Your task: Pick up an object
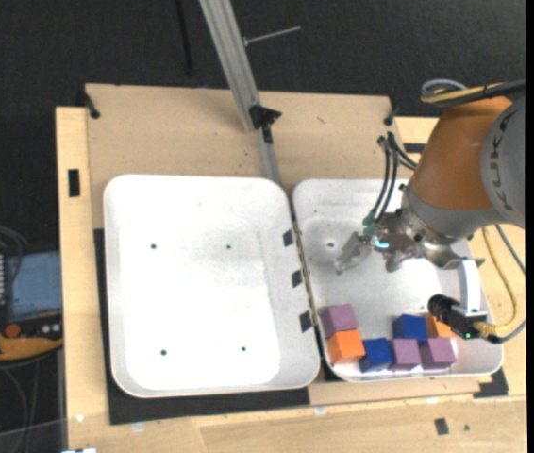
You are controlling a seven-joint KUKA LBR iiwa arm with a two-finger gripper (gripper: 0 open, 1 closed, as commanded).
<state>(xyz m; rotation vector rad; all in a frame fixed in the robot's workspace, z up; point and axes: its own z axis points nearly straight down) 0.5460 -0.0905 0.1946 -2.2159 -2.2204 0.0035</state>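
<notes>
My gripper (373, 255) hangs over the middle of the right bin (319, 206), its two grey fingers (350, 252) spread open with nothing between them. Along the bin's near edge lie several small blocks: a purple block (340, 317) with an orange block (346, 345) just in front of it, then a blue block (376, 354), two purple blocks (406, 352) (439, 351) and another blue block (409, 327). An orange piece (440, 327) is partly hidden beside it. The gripper stands apart from all of them, farther back in the bin.
The left bin (201, 281) lies beside the right one. A slanted metal pole (234, 55) rises behind the bins. Cables and a black fitting (456, 314) hang by the arm at the right bin's right side.
</notes>
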